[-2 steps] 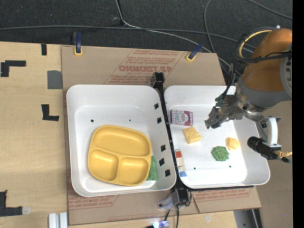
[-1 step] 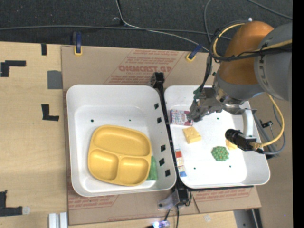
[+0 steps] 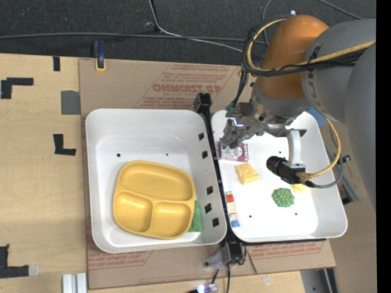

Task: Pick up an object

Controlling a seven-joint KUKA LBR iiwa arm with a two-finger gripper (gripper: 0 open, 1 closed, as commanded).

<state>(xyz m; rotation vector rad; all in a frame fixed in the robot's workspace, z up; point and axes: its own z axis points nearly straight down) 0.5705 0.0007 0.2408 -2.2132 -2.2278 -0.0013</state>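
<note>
Camera view shows red print on the cardboard sheet (image 3: 183, 85) under the bins, too skewed to read with confidence. End effector (image 3: 231, 136) hangs at the right bin's (image 3: 327, 221) upper left, directly over a small maroon packet (image 3: 236, 153); its grip state I cannot tell. Just below lies a yellow block (image 3: 247, 174), and farther right a green ball (image 3: 282, 197).

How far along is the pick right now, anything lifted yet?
Nothing looks lifted yet. The tool is low in the right bin, over a small pack at its left edge; whether it grips the pack I cannot tell. The yellow block and green ball lie on the bin floor. Grasp and lift remain.
</note>
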